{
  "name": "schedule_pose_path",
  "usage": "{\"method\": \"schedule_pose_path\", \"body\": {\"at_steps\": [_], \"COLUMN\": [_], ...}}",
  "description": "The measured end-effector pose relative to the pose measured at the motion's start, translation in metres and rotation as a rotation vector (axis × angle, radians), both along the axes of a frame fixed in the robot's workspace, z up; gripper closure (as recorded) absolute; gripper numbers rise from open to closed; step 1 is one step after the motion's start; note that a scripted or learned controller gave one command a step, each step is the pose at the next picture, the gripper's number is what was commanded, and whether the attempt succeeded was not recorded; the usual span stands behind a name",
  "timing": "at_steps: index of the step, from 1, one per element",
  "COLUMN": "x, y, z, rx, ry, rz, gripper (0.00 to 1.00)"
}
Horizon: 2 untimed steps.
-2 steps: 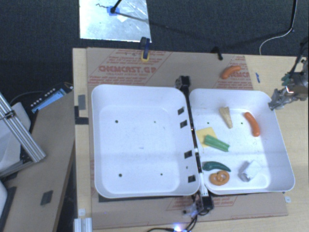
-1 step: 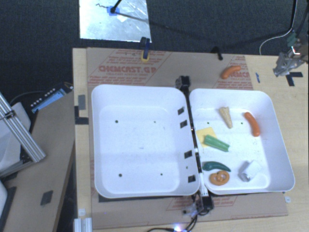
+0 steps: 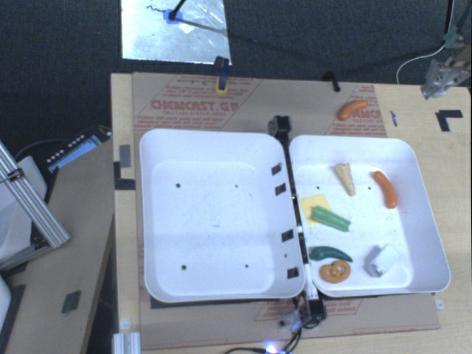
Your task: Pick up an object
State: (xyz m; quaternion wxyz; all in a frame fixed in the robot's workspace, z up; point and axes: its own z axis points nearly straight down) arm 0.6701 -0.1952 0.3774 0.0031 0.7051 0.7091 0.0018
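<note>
Jaws cannot be read as wide or narrow: the arm's grey end (image 3: 445, 74) sits small and blurred at the far right, beyond the bins and cut off by the frame edge, with nothing visibly held. A pale cable (image 3: 417, 59) loops just beside it.

All the loose things in the bins lie in the right bin (image 3: 417, 227). A beige cone (image 3: 344, 178) and an orange-red sausage (image 3: 384, 189) lie towards its far side, apart from each other. A green piece (image 3: 330, 219) overlaps the corner of a yellow square (image 3: 313, 202), hiding part of it. Nearer the front lie a dark green pepper (image 3: 330, 254) and, just beside it, an orange pretzel (image 3: 335, 272). A grey-white object (image 3: 378, 260) blends into the bin floor, and its shape is hard to make out.

A second orange sausage (image 3: 352, 110) lies on the tabletop (image 3: 310, 98) behind the right bin. The left bin (image 3: 214, 198) touches the right one along the middle.
</note>
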Motion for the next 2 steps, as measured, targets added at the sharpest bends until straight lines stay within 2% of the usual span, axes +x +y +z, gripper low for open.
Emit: {"method": "schedule_pose_path", "body": {"at_steps": [1,2], "x": [-0.005,-0.001], "y": [0.003,-0.001], "z": [0.037,-0.038], "rx": [0.001,0.000], "ry": [0.003,0.004], "rz": [-0.001,-0.004], "gripper": [1.00,1.00]}}
